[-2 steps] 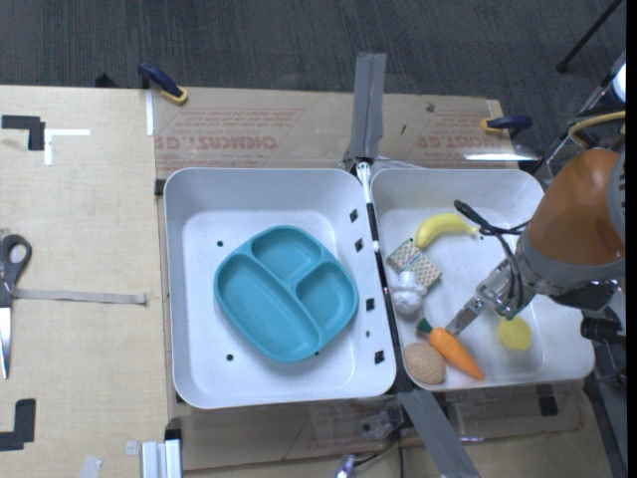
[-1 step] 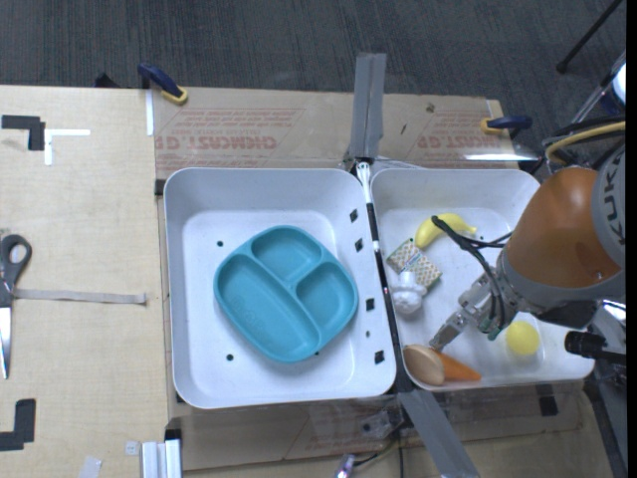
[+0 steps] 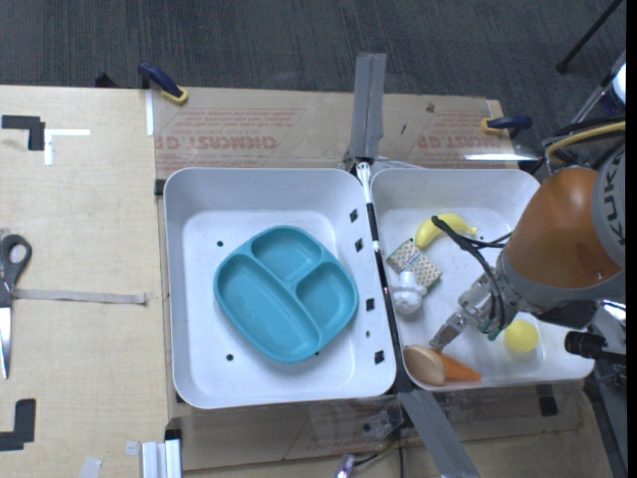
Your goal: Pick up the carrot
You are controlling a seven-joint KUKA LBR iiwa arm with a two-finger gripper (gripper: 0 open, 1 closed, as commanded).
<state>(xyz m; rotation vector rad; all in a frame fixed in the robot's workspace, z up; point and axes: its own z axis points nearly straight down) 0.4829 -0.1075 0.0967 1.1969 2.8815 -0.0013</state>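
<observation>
The carrot [image 3: 462,371] is a short orange piece lying at the front edge of the right bin [image 3: 468,195], touching a brown rounded object [image 3: 425,363] on its left. My gripper [image 3: 453,330] hangs just above and slightly behind the carrot, pointing down and to the left toward the brown object. Nothing can be seen held in it. The arm's orange band [image 3: 562,232] covers the right part of the bin.
In the right bin also lie a yellow banana [image 3: 443,230], a patterned packet [image 3: 414,260], a white lumpy item [image 3: 408,293] and a yellow lemon [image 3: 522,337] right of the gripper. The left bin [image 3: 189,267] holds a blue divided plate [image 3: 287,293]. Scissors [image 3: 10,277] lie on the bench at far left.
</observation>
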